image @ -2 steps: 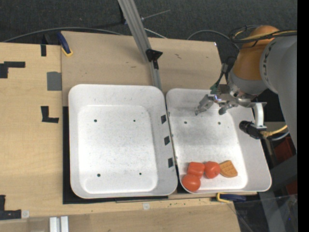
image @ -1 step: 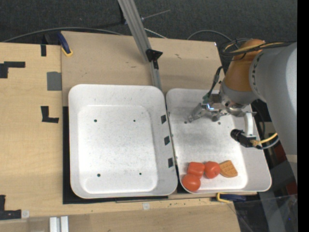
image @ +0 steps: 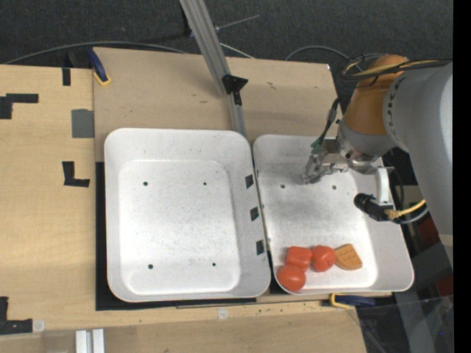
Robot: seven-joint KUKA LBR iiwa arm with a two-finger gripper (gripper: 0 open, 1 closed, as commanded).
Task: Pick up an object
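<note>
Three red-orange rounded pieces lie close together at the near edge of the right bin (image: 383,271): one (image: 298,256), a second (image: 322,257) to its right, and a third (image: 291,276) in front. A tan-orange wedge (image: 348,257) rests just right of them. My gripper (image: 316,169) hangs over the far part of the right bin, well behind these objects, with nothing visible between its fingers. The fingers are small and dark against the bin.
The left bin (image: 176,212) lies beside the right one, joined by dark clips at the shared rim (image: 254,213). A grey metal pole (image: 213,50) slants in from the top. A blue clamp (image: 99,68) sits at the bench's far left.
</note>
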